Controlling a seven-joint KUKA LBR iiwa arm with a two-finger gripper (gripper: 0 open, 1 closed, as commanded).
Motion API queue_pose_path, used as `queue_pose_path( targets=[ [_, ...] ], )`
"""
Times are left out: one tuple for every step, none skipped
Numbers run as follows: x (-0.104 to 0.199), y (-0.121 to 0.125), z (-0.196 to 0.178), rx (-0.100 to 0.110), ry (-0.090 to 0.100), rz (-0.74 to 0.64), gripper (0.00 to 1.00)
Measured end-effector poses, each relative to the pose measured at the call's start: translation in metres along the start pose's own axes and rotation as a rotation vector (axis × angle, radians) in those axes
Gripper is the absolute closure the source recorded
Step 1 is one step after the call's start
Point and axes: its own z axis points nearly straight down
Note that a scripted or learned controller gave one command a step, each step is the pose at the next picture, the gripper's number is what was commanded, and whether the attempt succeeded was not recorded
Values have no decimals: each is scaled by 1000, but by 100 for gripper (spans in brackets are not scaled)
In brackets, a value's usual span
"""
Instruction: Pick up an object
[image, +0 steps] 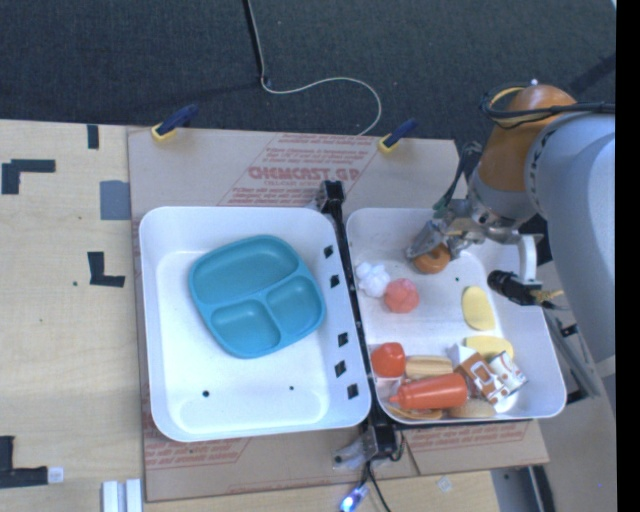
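So the arm (560, 160) comes in from the right and its gripper (437, 243) is down in the upper part of the right bin (545, 400), sitting right on top of a small brown, roundish thing (432, 262), maybe a bread roll or a potato. The jaws look like they're either side of it, touching, but it's still resting on the bin floor and I honestly cannot tell whether they're closed on it or just hovering around it.

The rest of the right bin is toy food: a pink ball (401, 295) near the middle with a small white lumpy piece (371, 277) just beside it on the left, and a yellow banana-ish piece (479, 308) over on the right. Along the bottom there's a red tomato-looking piece (387, 358), a hot dog (432, 392), another yellow bit (488, 346) and a brown-and-white packet (492, 376), all bunched close together.

The left bin (170, 400) has a blue divided plate (257, 295) lying flat, a bit tilted round. Both bins sit on cardboard (290, 170) on the worktop (60, 330).
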Motion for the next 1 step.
queue_pose_path(
  targets=[
    [66,3,-92,-9,1,-5,100]
  ],
)
